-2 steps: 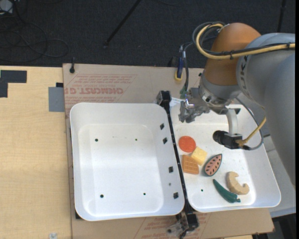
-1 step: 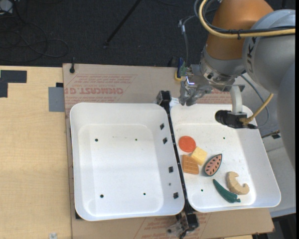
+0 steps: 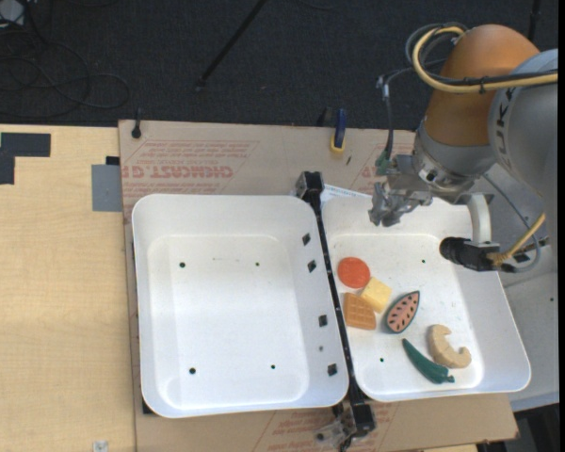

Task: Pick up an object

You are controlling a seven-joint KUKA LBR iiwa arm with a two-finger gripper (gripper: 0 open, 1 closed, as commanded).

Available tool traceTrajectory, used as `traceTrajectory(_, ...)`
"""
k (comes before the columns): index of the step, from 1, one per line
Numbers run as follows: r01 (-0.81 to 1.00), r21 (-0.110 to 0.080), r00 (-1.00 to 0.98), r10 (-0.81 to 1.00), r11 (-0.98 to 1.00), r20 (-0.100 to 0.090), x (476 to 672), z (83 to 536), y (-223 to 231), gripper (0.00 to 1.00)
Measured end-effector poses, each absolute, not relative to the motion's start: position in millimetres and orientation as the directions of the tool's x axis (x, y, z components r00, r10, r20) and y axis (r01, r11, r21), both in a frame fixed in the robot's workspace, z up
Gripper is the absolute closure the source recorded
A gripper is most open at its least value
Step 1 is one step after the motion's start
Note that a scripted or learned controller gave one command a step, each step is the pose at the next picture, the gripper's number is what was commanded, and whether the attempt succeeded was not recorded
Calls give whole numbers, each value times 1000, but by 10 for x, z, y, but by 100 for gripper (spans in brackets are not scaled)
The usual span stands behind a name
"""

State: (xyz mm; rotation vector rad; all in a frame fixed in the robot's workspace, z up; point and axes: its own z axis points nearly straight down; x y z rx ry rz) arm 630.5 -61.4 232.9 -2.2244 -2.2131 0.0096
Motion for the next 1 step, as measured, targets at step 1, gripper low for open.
traceTrajectory(1,1000,9,-4,1000,4,0,6456,3387,-327,100)
